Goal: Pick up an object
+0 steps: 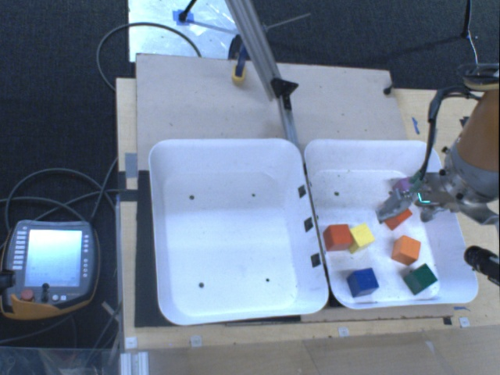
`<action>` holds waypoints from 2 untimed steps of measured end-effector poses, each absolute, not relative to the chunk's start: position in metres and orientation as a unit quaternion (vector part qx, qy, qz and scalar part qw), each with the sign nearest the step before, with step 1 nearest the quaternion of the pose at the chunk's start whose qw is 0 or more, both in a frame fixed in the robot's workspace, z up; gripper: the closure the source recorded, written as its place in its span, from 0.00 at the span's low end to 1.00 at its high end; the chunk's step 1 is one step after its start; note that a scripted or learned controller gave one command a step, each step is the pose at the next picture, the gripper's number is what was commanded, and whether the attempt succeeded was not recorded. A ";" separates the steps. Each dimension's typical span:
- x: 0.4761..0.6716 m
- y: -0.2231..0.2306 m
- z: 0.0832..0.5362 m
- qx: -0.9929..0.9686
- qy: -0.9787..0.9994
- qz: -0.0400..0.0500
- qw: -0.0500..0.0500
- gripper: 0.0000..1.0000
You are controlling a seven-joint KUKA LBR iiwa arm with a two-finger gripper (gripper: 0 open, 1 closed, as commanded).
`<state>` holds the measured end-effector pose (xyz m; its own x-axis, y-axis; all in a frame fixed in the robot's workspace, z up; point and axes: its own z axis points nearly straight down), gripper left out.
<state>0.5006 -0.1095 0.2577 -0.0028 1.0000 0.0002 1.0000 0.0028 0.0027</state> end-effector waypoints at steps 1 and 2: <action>0.505 -0.100 0.204 0.706 0.708 -0.001 -0.002 0.00; 0.504 -0.100 0.162 0.706 0.708 -0.001 -0.002 0.00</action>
<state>0.5042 -0.0995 0.1622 -0.0017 1.0000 0.0012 1.0000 0.0017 -0.0031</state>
